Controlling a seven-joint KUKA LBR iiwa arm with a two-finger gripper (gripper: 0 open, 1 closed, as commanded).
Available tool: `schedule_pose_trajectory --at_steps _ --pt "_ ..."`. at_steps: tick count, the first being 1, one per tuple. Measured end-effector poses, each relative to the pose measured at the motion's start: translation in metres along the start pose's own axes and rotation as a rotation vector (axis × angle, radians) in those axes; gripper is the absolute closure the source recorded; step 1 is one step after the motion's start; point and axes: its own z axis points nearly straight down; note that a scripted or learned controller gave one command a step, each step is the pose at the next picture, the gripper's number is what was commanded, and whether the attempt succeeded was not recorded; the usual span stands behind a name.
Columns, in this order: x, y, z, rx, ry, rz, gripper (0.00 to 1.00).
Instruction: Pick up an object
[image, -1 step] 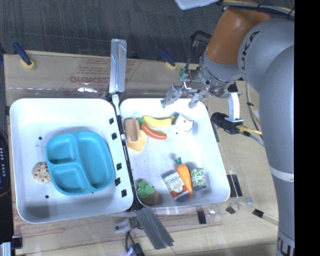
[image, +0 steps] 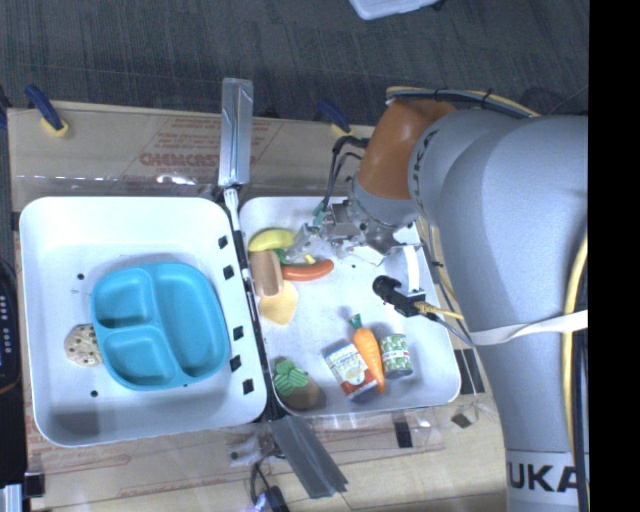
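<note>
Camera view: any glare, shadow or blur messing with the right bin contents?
Camera view: lighting is even and soft; the right bin floor reads bright white with mild washout, no hard glare. The arm casts only a faint shadow near the gripper, where detail is cluttered and slightly soft. The carrot and blue tray look sharp enough.

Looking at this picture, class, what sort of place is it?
Probably a robot lab's grasping test bench: a grey industrial arm reaches over two white bins, one holding toy food like a carrot, the other a blue divided plate.
</note>
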Motion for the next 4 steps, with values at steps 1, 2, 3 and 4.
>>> schedule_pose_trajectory --at_steps 1,2,3,4 --pt "0.000 0.000 -0.010 0.001 -0.001 -0.003 1.00" --pt "-0.045 0.008 -0.001 -0.001 0.000 -0.167 1.00" --pt "-0.012 -0.084 0.001 0.004 0.002 0.128 1.00" --pt "-0.043 -0.155 0.001 0.001 0.000 -0.014 1.00"
